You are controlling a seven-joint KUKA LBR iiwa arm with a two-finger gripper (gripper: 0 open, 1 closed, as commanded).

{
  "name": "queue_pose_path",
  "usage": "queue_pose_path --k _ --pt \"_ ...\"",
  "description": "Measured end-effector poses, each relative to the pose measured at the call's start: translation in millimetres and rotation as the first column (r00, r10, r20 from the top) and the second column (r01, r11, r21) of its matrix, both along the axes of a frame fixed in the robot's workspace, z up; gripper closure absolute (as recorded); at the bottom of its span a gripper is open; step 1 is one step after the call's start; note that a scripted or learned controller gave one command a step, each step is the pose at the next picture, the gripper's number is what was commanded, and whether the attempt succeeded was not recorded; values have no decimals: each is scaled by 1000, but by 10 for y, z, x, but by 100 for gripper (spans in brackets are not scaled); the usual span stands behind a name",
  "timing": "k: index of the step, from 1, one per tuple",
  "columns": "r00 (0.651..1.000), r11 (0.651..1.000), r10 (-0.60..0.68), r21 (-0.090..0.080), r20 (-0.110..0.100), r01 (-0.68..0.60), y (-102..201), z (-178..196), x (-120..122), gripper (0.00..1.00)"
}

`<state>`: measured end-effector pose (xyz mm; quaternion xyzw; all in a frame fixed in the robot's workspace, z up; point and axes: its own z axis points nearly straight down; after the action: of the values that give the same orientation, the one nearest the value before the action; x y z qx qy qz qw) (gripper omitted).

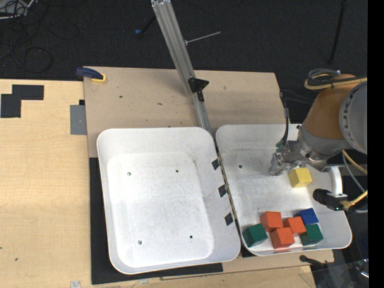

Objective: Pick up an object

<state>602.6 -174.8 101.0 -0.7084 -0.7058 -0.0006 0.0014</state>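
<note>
In the right bin (252, 143) a yellow block (300, 177) lies just right of my gripper (277, 164), close beside it but not between the fingers. The gripper hangs low over the bin's middle, pointing down. Near the bin's front edge sits a cluster of blocks: three orange blocks (282, 228), a green block (255, 234) on the left, a blue block (308, 215) and another green block (312, 235) on the right. My arm's orange band (324, 116) rises at the right.
The left bin (120, 146) stands beside the right one, joined by black clips (222, 190). A slanted aluminium rail (180, 56) rises behind the bins. Cables and a black fitting (327, 198) hang by the right bin's edge.
</note>
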Motion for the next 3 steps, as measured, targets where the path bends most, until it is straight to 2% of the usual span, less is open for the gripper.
queue_pose_path --k 2,3 --pt "1000 1000 0 -3 3 0 -41 875 -86 100" --pt "1000 1000 5 -5 6 -5 -92 1504 -99 100"
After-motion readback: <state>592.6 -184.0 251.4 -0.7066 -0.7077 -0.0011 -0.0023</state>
